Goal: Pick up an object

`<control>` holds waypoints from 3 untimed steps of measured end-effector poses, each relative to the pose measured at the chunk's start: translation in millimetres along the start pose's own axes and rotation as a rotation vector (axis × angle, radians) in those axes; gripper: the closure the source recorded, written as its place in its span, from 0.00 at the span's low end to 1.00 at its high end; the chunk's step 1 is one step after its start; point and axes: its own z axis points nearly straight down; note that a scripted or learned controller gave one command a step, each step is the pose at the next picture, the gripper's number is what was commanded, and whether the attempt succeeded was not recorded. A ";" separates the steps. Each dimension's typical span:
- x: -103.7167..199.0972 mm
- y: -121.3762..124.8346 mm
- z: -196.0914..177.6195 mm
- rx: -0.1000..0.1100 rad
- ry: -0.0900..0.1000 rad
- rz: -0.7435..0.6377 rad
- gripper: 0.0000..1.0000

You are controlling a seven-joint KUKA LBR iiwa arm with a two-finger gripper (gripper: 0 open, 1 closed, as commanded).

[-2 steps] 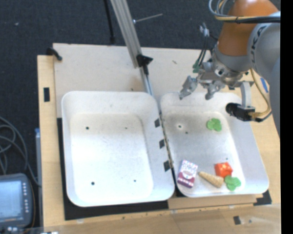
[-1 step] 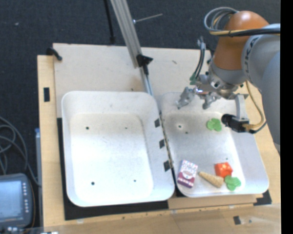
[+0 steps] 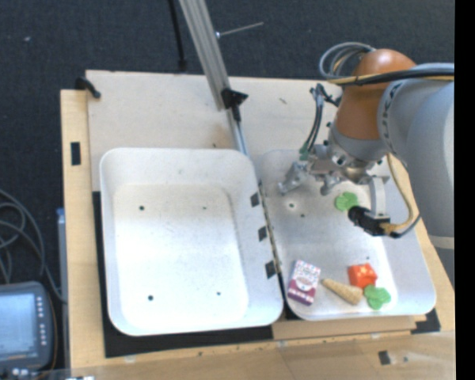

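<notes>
The gripper (image 3: 313,172) is seen over the right bin (image 3: 301,220), toward its twelve o'clock end; whether it is spread or pressed together cannot be told. A descent squarely over one isolated item is advised, such as the small carton (image 3: 303,282) at six o'clock. Its printing cannot be read.

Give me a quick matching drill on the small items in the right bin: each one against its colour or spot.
Things:
1. small box
2. cone
3. block
4. upper green piece

Descriptions:
A. orange-red
B. near the claw, apart from the rest
C. tan, pointed
D. purple and white, nearest the left bin

Pairs: 1-D, 2-C, 3-A, 4-B
</notes>
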 end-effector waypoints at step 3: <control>-3.5 -4.4 -109.0 -0.011 0.001 -0.004 1.00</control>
